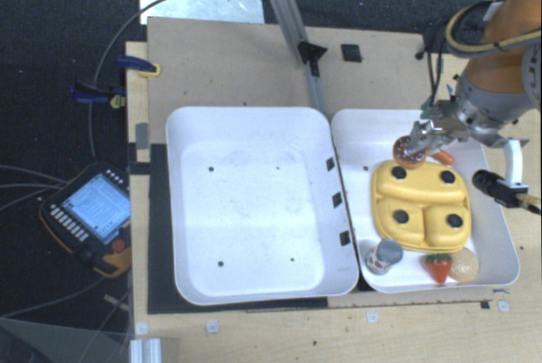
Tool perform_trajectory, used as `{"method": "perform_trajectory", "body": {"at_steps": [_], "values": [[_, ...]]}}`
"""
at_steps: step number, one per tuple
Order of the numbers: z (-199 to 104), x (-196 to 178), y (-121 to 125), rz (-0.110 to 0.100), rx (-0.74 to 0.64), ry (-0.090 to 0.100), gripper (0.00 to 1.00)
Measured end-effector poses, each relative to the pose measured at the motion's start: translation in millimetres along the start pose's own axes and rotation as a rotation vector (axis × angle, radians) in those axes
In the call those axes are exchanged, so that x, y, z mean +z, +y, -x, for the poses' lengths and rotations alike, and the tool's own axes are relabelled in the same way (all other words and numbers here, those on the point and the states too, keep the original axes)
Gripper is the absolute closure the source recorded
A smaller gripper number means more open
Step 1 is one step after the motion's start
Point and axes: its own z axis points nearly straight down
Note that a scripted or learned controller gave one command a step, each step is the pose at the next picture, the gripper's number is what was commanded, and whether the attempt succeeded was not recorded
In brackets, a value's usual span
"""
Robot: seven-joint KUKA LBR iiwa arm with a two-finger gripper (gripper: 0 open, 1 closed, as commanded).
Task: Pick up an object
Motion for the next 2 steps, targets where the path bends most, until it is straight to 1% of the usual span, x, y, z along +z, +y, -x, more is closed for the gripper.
{"method": "perform_trajectory", "body": {"at_steps": [1, 2], "values": [[-60, 3, -5, -0.001, -0.005, 0.002, 1.0], [-113, -11, 1, 0.0, -0.004, 0.001, 1.0]]}}
